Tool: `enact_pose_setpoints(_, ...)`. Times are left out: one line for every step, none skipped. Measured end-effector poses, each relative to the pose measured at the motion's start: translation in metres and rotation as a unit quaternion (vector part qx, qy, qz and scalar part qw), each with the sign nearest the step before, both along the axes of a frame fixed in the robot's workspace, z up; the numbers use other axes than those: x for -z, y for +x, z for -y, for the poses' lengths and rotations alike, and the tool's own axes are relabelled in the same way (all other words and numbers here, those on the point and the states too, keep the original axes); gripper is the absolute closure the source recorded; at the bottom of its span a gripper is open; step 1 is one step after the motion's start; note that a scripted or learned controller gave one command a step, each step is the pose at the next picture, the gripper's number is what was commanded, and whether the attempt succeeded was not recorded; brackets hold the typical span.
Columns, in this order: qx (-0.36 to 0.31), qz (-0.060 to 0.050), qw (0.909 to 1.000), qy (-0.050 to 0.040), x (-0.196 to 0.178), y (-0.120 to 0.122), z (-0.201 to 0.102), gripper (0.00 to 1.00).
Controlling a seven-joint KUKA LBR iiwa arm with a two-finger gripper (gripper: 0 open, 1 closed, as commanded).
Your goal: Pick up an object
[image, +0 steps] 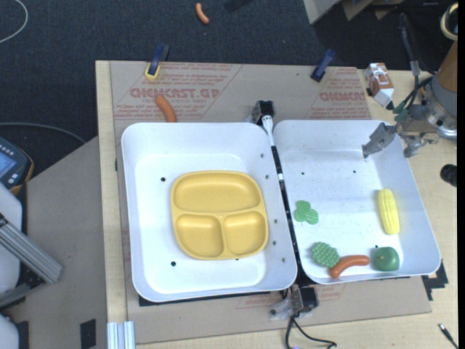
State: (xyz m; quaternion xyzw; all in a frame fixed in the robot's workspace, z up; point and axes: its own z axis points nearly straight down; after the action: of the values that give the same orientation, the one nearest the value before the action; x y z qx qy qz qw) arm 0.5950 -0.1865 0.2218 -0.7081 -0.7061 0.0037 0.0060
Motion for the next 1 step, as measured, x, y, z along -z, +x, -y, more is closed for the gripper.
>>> enact_pose_setpoints(-0.001, 0.007, 1.0, -0.0015, -0.0074, 0.0029, -0.0003, 0.0)
